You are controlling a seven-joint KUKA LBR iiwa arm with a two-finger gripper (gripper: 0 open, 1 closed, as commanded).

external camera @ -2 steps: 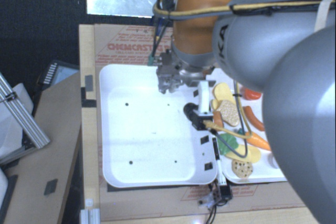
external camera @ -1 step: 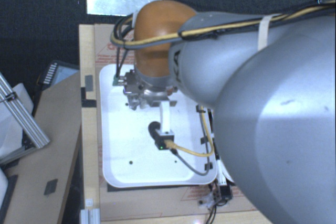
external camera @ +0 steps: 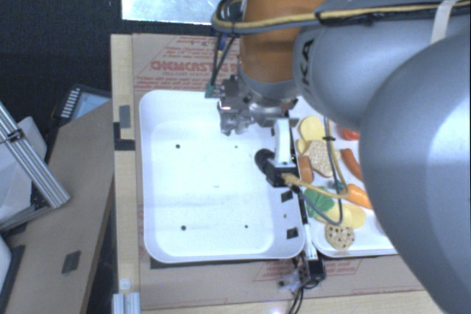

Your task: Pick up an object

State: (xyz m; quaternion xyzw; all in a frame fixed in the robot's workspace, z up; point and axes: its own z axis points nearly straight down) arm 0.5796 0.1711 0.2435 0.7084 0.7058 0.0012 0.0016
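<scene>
Toy food pieces, judged light, stiff and a little slippery, are seen heaped in the right bin under the arm, best taken across a narrow part, while the end effector is held above the left bin, nothing visibly gripped.

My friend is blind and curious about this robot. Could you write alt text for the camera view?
A large grey robot arm with an orange band reaches from the right, its gripper at the far edge of the left white bin. The right bin holds a jumble of toy food, partly hidden by the arm.
</scene>
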